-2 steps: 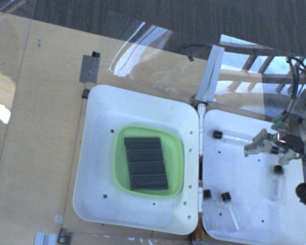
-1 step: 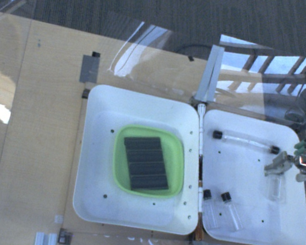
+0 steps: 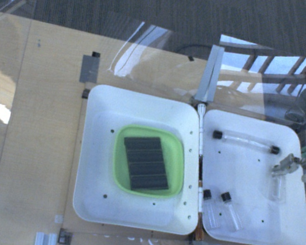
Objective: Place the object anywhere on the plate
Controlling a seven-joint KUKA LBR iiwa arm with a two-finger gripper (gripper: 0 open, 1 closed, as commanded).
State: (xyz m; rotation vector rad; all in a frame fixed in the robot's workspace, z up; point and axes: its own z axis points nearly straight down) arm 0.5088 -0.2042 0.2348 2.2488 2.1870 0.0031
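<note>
The left bin (image 3: 125,214) holds a green square plate (image 3: 178,161) with a dark ribbed block (image 3: 146,163) lying flat on it. The right bin (image 3: 251,230) holds clear tubes with black caps: one long (image 3: 244,141), two short (image 3: 225,211). The gripper (image 3: 284,165) is over the right bin's right side; its opening cannot be told.

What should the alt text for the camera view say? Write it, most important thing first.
A dark ribbed rectangular block lies on a green plate in the left white bin. In the right white bin are clear tubes with black caps, and the gripper sits over that bin's right side near another clear tube.
</note>
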